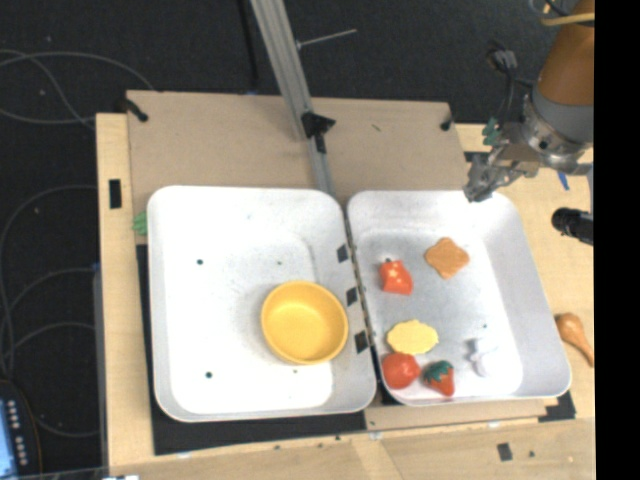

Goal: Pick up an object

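Your pincer [483, 190] hangs over the far right corner of the right bin [520, 268], just at its rim, with the grey arm and its orange band [568, 68] reaching in from the right edge of the bench [230, 148]. You cannot tell from this angle whether the pincer is spread or pressed together, and nothing shows between its tips.

Nearest to it in the right bin lies a tan biscuit-shaped piece [446, 257], toward the far half of the bin. Just left of that, near the bin's left wall, sits a small red pepper-like piece [396, 277]. Closer to the near edge you have a pale yellow flat piece [412, 337], and at the near left corner a red tomato [400, 370] with a strawberry [439, 378] just beside it. A small grey-white thing [477, 356] lies near the near right corner, too small to make out.

In the left bin [200, 238] a yellow bowl [303, 321] stands upright near the near right corner, close to the wall shared with the right bin.

A slanted metal rail [285, 58] runs from the far edge of the bench down to where the two bins meet. A brown object [572, 333] lies on the bench at its right edge, apart from the right bin.
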### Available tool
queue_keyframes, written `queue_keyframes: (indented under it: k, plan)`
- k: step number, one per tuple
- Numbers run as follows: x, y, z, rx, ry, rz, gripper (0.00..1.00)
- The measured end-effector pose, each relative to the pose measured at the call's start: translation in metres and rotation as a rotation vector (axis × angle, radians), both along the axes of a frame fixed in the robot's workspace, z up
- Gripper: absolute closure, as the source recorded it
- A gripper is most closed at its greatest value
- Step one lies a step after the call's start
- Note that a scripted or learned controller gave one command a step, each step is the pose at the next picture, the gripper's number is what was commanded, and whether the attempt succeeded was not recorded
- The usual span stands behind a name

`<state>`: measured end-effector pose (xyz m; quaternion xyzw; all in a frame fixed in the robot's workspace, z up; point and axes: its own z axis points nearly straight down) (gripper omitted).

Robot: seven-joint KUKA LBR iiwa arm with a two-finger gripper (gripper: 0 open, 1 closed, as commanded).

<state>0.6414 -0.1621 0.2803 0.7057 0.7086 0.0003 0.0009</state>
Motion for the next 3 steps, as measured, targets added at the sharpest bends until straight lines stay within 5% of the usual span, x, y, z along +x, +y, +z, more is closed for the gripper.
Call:
queue_keyframes:
  k: [3]
  plan:
    - [-0.003,0.143,-0.028,0.0,0.001,-0.003,1.0]
